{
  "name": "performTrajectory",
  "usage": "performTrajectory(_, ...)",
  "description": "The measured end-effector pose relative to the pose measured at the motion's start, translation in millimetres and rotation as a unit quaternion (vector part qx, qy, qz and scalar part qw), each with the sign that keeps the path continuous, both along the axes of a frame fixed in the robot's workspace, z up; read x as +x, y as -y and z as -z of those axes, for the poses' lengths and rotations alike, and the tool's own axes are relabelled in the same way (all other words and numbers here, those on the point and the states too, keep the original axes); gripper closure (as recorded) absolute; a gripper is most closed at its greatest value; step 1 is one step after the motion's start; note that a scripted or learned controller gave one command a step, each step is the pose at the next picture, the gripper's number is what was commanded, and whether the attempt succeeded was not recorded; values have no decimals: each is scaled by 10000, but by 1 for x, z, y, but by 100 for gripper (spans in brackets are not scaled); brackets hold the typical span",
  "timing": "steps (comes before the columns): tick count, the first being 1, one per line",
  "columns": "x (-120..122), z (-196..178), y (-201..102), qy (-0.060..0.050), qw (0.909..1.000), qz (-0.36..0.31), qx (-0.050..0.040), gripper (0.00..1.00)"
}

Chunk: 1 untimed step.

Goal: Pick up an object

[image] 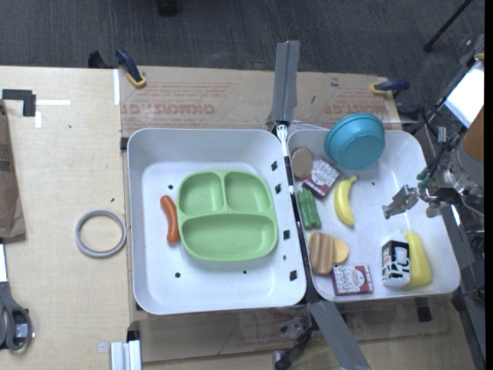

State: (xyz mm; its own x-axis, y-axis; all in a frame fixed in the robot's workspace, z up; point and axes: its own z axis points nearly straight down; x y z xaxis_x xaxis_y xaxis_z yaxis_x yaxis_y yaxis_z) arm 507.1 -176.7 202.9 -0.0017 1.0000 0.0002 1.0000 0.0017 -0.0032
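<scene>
Gripper point(400, 201) hovering over right bin point(422, 151), fingers slightly parted, gripping nothing; banana point(344, 200) lying nearest, clear of neighbours. Best descending squarely across its middle; closing late.

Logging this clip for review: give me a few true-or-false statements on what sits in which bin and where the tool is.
1. The green divided plate lies in the left bin. True.
2. The banana lies in the left bin. False: it lies in the right bin.
3. The blue bowl sits at the right bin's far end. True.
4. The tool hangs over the left bin. False: it is over the right bin.
</scene>
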Motion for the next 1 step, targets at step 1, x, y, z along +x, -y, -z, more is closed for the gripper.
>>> performTrajectory(1, 59, 103, -1, 0, 9967, 807, -2, 0)
